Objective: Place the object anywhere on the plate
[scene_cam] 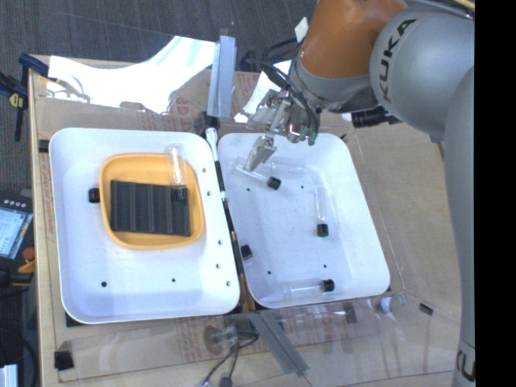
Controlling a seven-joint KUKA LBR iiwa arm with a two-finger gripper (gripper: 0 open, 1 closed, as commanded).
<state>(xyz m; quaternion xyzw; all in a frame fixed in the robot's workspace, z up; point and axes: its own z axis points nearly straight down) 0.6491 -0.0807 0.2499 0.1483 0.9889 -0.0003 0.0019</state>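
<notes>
An orange plate (115, 170) lies in the left bin (72, 272) with a black ridged slab (151, 208) on it. A clear tube with a black cap (176, 168) rests across the plate's upper right rim, beside the slab. My gripper (261, 151) hangs over the upper left corner of the right bin (363, 216), just above another clear capped tube (256, 174) lying on the bin floor. Nothing can be seen held in it.
Two more clear capped tubes lie in the right bin, one upright in the picture (321, 210) and one along the front wall (308, 287). A small black piece (246, 251) sits by the divide between the bins. A grey upright bar (222, 75) stands behind them.
</notes>
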